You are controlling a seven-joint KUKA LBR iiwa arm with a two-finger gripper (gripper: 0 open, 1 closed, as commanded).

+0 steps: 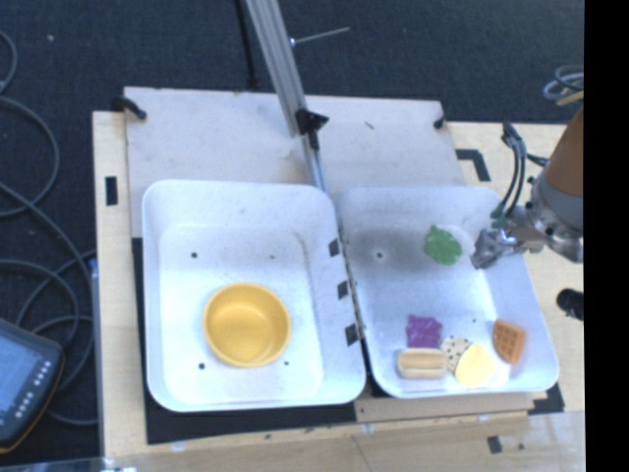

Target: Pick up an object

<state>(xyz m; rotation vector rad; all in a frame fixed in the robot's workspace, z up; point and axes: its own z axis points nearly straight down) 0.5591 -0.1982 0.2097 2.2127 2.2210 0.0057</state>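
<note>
Since the green object [443, 245] sits at about one o'clock in the right bin [388, 214], just beside the gripper [488, 249], it looks light, knobbly and probably soft; pinching across its middle seems safest. Gripper's state: cannot tell.

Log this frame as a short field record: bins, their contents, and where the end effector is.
left bin: yellow bowl
right bin: green piece; purple piece; tan roll; speckled piece; pale yellow piece; orange waffle piece
cluster: five items along the right bin's near edge
end effector: over the right bin, just right of the green piece
grasp: nothing visibly between its fingers
</note>
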